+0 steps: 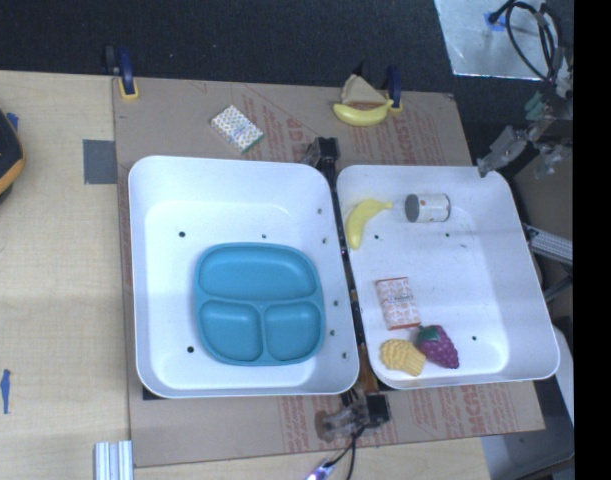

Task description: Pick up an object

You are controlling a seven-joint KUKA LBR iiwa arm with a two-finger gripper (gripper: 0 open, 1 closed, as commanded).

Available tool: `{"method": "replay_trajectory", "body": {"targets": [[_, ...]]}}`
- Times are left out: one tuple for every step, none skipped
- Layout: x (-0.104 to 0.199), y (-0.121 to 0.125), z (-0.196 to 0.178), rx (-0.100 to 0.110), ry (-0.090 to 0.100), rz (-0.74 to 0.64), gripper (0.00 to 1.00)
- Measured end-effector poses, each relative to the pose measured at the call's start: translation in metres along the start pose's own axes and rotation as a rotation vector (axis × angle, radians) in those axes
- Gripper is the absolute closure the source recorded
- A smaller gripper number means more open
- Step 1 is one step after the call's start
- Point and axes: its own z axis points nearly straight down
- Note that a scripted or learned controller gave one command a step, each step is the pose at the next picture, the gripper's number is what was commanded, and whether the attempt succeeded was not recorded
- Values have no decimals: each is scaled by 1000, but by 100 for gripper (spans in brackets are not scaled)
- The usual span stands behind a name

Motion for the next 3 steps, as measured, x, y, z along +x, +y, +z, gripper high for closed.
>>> {"method": "replay_trajectory", "body": {"targets": [[57,-88,91,2,1,0,0],[123,-122,99,2,1,-2,0],[108,-112,199,2,1,1,0]]}}
